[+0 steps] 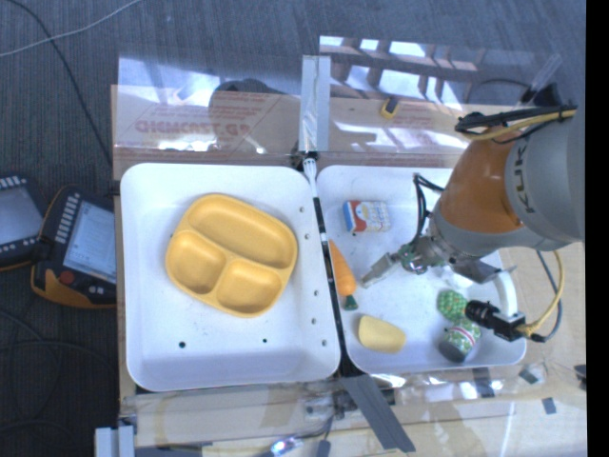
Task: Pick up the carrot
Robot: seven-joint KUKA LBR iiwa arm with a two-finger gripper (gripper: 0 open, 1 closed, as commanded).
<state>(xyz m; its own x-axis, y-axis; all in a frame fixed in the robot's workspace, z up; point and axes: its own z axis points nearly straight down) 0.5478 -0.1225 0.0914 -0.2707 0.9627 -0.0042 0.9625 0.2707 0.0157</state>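
The orange carrot (342, 270) with a green stem end lies in the right bin (400, 181), tight against its left wall, pointing up and down the view. My gripper (377, 269) hangs low in the middle of that bin, just right of the carrot, tilted toward it. A small gap shows between its tip and the carrot. Nothing is visibly held.
In the right bin lie a small red, white and blue carton (366, 216), a pale yellow lump (381, 333), a green round item (452, 304) and a small can (459, 342). A yellow divided plate (231, 253) sits in the left bin (152, 350).
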